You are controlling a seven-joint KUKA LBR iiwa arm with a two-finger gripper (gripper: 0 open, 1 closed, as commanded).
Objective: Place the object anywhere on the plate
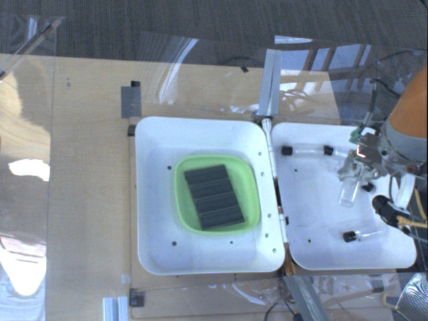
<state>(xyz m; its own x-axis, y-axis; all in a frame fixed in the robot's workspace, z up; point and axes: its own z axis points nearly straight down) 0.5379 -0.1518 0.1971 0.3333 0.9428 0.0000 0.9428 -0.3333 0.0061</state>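
Bright daylight washes my bench (80,179), strongest along its left edge, where a white patch of glare burns out the wood, and pale streaky reflections slant across its far edge. My two white bins (200,139) are evenly lit and cast only faint, soft shadows inside their walls. The view is fairly sharp mid-frame but grainy, and my orange-banded arm (409,112) blurs at the right.

Layout: two bins side by side on bench.
L bin (154,246) holds plate (249,179) w/ ridged block (214,196) lying on it; R bin (314,246) has gripper (353,179) over it, w/ what may be tubes (306,150) nearby.
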